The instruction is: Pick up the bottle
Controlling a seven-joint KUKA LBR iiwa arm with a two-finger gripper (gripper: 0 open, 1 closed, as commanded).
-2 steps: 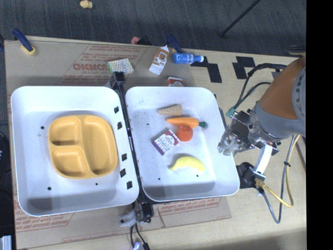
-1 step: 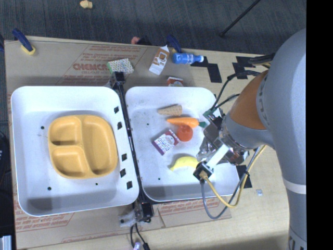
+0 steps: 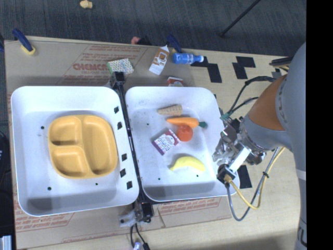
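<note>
The bottle point(image 3: 186, 58), blue with a pale cap end, lies on its side on the bench point(image 3: 270, 223), beyond the far rim of the right bin point(image 3: 156, 189) and outside both bins. Just left of it stands a small carton point(image 3: 159, 60), and further left lies a green patterned packet point(image 3: 120, 65). The bench top is pale wood covered with brown printed cardboard point(image 3: 78, 66), and dark carpet point(image 3: 156, 9) lies beyond it. The left bin point(image 3: 26, 139) holds a yellow divided plate point(image 3: 83, 145). The right bin holds a wafer point(image 3: 169, 110), a carrot point(image 3: 183, 122), a purple packet point(image 3: 165, 141) and a banana point(image 3: 188, 163).

The gripper point(image 3: 225, 146) hangs at the right rim of the right bin, beside the banana and well apart from the bottle. Whether it is spread or closed cannot be told, and nothing is seen held in it.
</note>
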